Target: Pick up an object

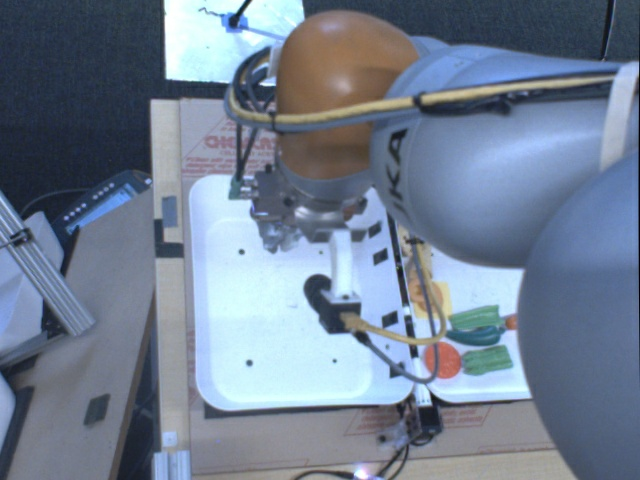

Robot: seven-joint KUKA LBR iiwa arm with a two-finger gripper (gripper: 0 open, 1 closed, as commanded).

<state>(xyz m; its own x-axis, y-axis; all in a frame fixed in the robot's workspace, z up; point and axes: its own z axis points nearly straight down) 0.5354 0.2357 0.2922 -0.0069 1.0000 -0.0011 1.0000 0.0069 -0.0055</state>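
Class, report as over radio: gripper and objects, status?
Gripper over left bin. Green pieces and orange piece in right bin. Arm covers much of that bin.

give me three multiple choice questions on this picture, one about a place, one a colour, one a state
1. Where do the green pieces lie?
A. on the brown bench outside the bins
B. in the right bin
C. on top of the arm

2. What colour is the round thing beside them?
A. blue
B. orange-red
C. white

3. Which way is the gripper turned?
A. down toward the left bin
B. straight up
C. sideways, off the bench

Answers:
1 B: the green pieces rest on the right bin's white floor.
2 B: the round thing is orange-red against the white.
3 A: the gripper hangs below the orange band, over the left bin's floor.
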